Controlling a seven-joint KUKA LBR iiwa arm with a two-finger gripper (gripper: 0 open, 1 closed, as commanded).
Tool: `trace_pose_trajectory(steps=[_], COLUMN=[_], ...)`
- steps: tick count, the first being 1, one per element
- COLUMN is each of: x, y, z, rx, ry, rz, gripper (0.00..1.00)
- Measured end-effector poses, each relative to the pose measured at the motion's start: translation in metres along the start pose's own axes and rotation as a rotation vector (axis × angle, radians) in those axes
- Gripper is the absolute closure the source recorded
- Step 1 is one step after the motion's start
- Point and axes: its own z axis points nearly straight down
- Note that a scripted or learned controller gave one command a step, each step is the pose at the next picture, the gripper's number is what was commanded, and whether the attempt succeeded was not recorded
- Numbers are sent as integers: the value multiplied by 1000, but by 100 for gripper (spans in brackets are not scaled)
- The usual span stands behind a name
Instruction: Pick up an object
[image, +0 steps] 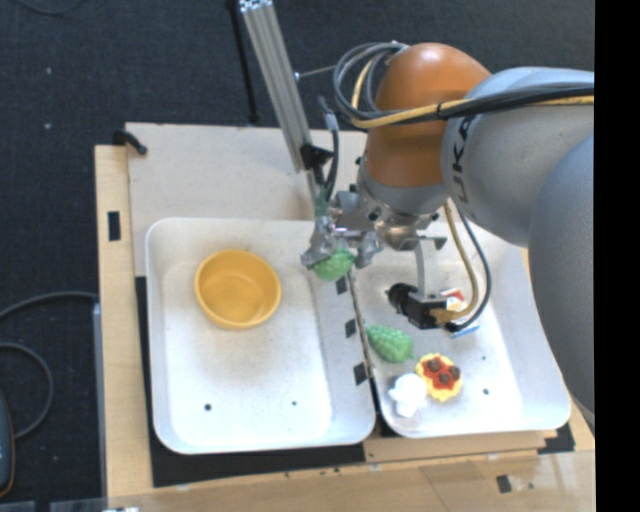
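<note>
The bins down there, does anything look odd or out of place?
Nothing looks spilled or broken. One oddity: a green object sits at the gripper, over the ridge where the two bins meet, not lying in either. The yellow bowl sits upright in the left bin; small toys cluster in the right bin.

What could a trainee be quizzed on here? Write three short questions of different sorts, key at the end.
1. True or false: the yellow bowl sits in the bin nearer the arm.
2. Multiple choice: which thing is between the fingers of the gripper? A) a white lump B) a green toy C) a black clip
3. Fill in: the second green toy lies in the ____ bin, close to the divide between the bins.

Key: 1. False; it sits in the left bin, away from the arm. 2. B, the green toy, held over the divide. 3. Right.
</note>
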Motion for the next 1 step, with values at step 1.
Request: trace_pose_trajectory(steps=[1], x=[-1], y=[1], z=[-1], rx=[-2], ry=[2], rz=[4], gripper=[0])
